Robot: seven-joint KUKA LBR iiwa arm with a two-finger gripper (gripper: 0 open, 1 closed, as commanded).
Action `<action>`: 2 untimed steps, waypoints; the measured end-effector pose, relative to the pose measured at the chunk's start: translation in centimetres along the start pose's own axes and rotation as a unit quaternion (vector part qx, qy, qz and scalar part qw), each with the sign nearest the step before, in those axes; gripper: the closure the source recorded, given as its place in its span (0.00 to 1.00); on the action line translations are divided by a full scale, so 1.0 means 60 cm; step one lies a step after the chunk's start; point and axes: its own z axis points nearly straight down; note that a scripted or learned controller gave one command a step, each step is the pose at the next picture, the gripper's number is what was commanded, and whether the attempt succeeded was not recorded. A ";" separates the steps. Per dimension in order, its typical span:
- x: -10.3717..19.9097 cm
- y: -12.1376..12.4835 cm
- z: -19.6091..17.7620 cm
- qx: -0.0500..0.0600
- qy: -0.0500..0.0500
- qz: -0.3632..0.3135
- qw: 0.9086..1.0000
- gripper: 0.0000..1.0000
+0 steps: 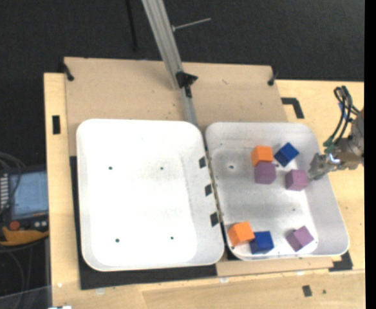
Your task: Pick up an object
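We see the claw [319, 165] at the right bin's [265, 253] rim beside a purple cube [296, 179]; we cannot tell its grip.

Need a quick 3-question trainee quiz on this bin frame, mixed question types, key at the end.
1. True or false: every block lies in the right bin.
2. How many blocks are there in all?
3. Which block lies nearest the gripper? A) orange block at the front B) purple block by the right wall C) blue block at the front

Key:
1. True.
2. Seven: two orange, two blue, three purple.
3. B, the purple block by the right wall.
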 end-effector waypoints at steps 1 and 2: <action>0.082 0.004 0.016 0.002 0.001 -0.001 1.000 1.00; 0.175 0.008 -0.001 0.001 0.002 -0.002 1.000 1.00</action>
